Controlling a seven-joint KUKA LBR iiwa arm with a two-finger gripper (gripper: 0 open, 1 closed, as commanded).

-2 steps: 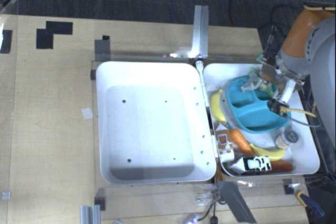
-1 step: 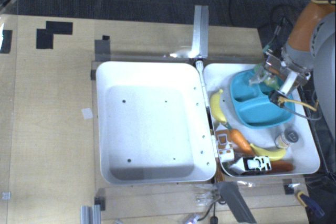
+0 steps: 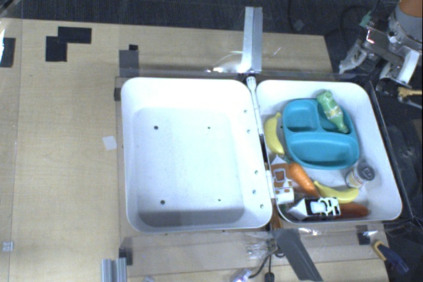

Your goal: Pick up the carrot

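Gripper point(image 3: 386, 49) hangs beyond the right bin's point(image 3: 380, 117) far corner, well apart from everything, and whether it is spread or pressed together cannot be told. Left to right: the left bin point(image 3: 185, 148), then, in the right bin, a banana point(image 3: 272, 135), the carrot point(image 3: 301, 176) at the near left, touching the blue tray point(image 3: 320, 139), and a second banana point(image 3: 338, 192) just beside it. With neighbours so tight, a descent could well catch the tray rim or grab a banana instead.
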